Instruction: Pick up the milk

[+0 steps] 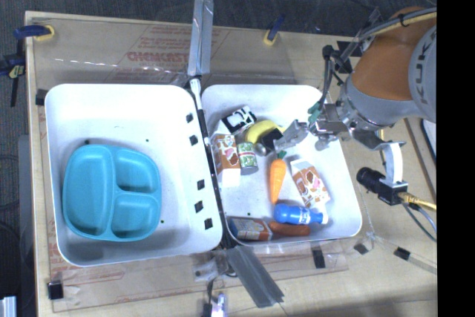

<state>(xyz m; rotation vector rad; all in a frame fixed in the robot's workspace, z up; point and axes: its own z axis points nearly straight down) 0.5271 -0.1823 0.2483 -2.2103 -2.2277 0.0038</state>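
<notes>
The task is sitting at its approach stage: the milk (238, 119), judged to be the small black-and-white patterned carton, is resting in the right bin (343, 159), against the far wall of that bin and just beside the yellow banana-like item (261, 131). Nothing is lifting it, and it is not lying between any fingers. The end effector (291, 136) is reaching into the right bin from the arm side, hanging over the near side of the yellow item and the top of the carrot (276, 180), near the milk but apart from it. Its grasp state cannot be told from this view, since the tips are blurring into the dark object beneath them; it is possibly touching the yellow item, though this is uncertain. Relative to the milk, the other contents are lying as follows: two small printed cartons (235, 155) are sitting just toward the front of the bin, the carrot is lying farther toward the front and toward the arm, a printed pouch (310, 186) is lying beside the carrot, and a blue bottle (297, 215) and a flat packet (249, 229) are resting along the front wall. The left bin (52, 159) is holding a blue divided plate (111, 191), well apart from the milk. Remaining work, as judged here: centring over the milk, closing on it, and lifting it clear.
</notes>
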